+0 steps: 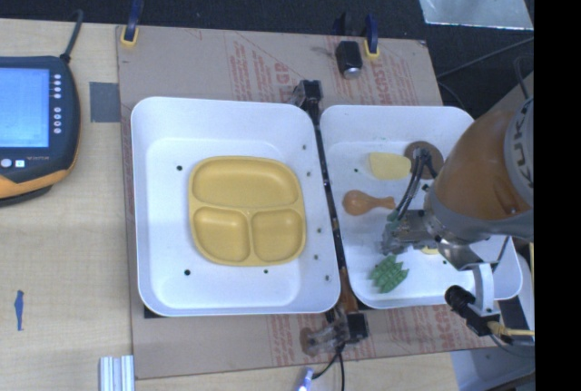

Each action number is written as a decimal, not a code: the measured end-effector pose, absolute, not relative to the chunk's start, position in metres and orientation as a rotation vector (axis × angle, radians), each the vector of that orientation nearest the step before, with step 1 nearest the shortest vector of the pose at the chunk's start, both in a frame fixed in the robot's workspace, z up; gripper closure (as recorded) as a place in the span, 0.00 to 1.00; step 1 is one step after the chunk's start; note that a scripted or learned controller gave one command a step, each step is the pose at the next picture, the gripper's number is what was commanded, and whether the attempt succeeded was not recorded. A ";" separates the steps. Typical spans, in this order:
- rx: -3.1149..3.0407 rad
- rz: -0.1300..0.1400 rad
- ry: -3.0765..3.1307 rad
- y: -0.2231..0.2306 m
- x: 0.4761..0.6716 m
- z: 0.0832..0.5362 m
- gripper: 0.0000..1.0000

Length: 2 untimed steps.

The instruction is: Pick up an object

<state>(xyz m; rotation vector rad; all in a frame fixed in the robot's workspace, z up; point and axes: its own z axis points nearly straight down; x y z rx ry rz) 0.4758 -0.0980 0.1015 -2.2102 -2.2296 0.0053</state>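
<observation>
Even, bright overhead light washes out the white bins [145, 199], shadows are faint, and the picture is slightly soft.

White bins, mustard tray, small coloured bits

Both bins [145, 199] white; divided tray [247, 210] mustard yellow; toy [388, 274] green; spoon [368, 202] orange-brown; block [389, 166] pale yellow; arm [486, 171] grey, orange band.

The arm's body [481, 180] is covering the right bin's [363, 280] three-o'clock side and part of the dark round thing [419, 151] at its twelve o'clock. The gripper [398, 239] is blurring into shadow, its jaws' stance unreadable. The handheld screen [32, 122] is running off the nine-o'clock edge.
</observation>
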 end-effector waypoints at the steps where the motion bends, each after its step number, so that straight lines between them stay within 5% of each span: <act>1: -2.217 0.002 -2.225 -0.143 0.519 0.186 1.00; 2: -2.216 0.003 -2.224 -0.143 0.519 0.186 0.00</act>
